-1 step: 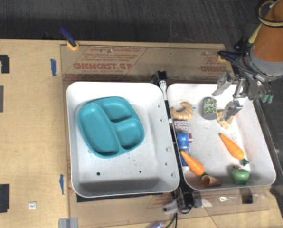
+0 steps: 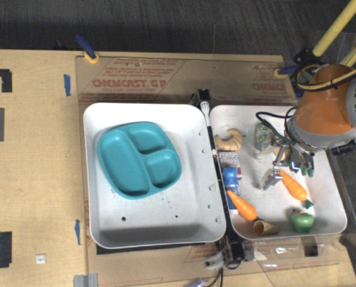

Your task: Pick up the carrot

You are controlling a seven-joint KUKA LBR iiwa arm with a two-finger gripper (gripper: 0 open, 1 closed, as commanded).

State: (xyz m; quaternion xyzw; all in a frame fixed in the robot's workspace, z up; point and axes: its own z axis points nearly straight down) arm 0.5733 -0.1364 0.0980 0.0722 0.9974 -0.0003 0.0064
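Hovering low in the right bin (image 2: 336,184), the end effector (image 2: 278,173) is sitting with its fingers apart and nothing between them. One carrot (image 2: 294,186) is lying just beside it, on the side nearer the bin's front wall, its green stem pointing away from the fingers. A second carrot (image 2: 242,205) is resting further off, toward the divider between the two bins, close to a blue object (image 2: 230,177).

Judging from this, the nearer carrot is the sensible target. Doing the grasp well is likely meaning turning the fingers to straddle the carrot across its narrow width, centring over the thick part, and descending until the fingertips are flanking it before closing. A green fruit (image 2: 303,221) is lying beyond the stem, well clear.
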